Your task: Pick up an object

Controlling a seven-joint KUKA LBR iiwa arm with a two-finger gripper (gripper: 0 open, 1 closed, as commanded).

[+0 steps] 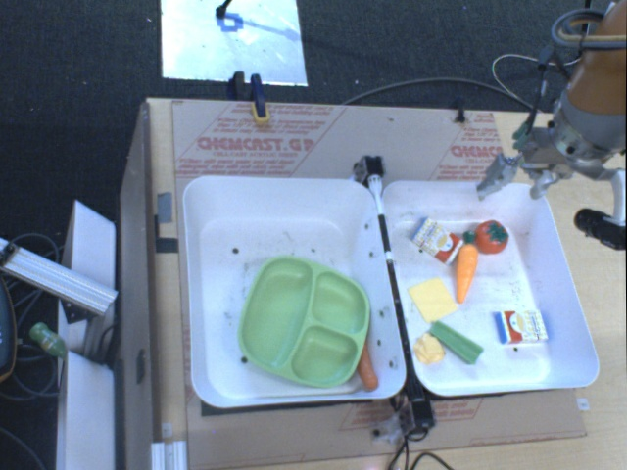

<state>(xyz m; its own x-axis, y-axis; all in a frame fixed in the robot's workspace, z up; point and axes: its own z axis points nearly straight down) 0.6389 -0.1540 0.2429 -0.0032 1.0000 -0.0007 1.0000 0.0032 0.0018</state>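
target: tomato (492,235), just below-left of my fingers (513,176) in the right bin (573,292) | fingers spread wide, holding nothing | I'd descend straight, straddling it (the carrot (465,271) touches it)

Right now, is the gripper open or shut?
Open. The gripper hangs over the right bin's far edge with its two fingers spread apart and nothing between them.

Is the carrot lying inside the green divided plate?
No. The carrot lies in the right bin beside the tomato, while the green divided plate sits in the left bin.
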